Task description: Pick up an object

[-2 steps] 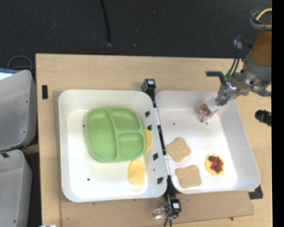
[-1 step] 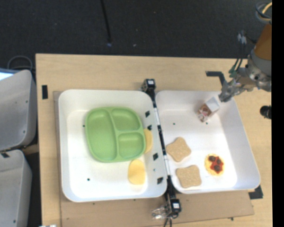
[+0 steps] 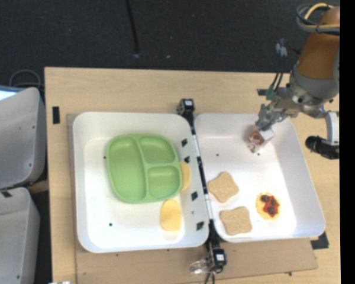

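So the grey arm with the orange band [image 3: 317, 52] comes in at the right bin's [image 3: 296, 176] far right corner, and its two-finger gripper [image 3: 261, 136] is pinching a small red-and-white block [image 3: 256, 141] just above the bin floor there. Near the front edge of that bin sit two tan toast slices [image 3: 223, 187] and a little yellow pastry with red topping [image 3: 268, 206]. The left bin [image 3: 89, 223] has a green divided plastic plate [image 3: 144, 167] in the middle and a yellow piece [image 3: 171, 215] by its front right corner.
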